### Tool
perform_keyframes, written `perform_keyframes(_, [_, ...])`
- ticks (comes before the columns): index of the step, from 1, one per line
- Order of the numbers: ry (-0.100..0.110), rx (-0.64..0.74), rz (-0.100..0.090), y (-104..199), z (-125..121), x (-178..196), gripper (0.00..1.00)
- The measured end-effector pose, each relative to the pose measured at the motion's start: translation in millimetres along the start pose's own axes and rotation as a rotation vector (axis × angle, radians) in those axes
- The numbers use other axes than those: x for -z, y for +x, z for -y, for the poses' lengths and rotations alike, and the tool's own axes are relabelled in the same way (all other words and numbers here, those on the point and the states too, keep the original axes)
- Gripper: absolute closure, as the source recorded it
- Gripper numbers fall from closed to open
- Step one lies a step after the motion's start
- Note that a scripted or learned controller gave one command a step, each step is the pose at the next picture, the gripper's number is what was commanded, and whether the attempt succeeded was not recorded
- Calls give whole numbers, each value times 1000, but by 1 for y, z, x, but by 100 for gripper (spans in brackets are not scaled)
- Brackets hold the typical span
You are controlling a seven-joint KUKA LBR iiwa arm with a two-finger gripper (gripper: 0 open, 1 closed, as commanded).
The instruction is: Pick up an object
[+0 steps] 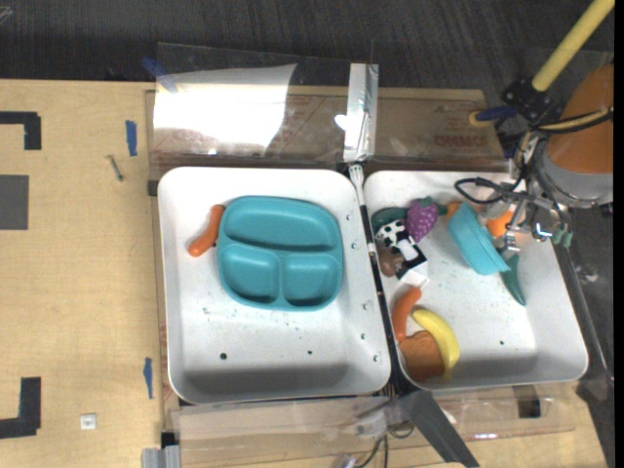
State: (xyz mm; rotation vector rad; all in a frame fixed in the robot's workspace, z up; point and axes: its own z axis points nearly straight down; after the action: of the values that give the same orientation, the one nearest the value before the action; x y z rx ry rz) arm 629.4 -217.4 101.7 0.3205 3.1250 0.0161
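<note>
Where it hangs, claw [514, 252] against teal dish [477, 242].

Left bin [195, 349] open around tray [281, 252]; right bin [546, 344] crowded left.

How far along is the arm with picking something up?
Nothing looks lifted yet. The gripper is down in the right bin beside the teal bowl, with no object seen in its grasp. The banana and grapes lie untouched. Grasping and lifting remain.
</note>
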Motion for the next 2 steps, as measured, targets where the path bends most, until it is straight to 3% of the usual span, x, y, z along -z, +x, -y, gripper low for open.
perform_keyframes(1, [0, -9, 8, 3, 0, 0, 0])
perform_keyframes(2, [1, -171, 23, 8, 4, 0, 0])
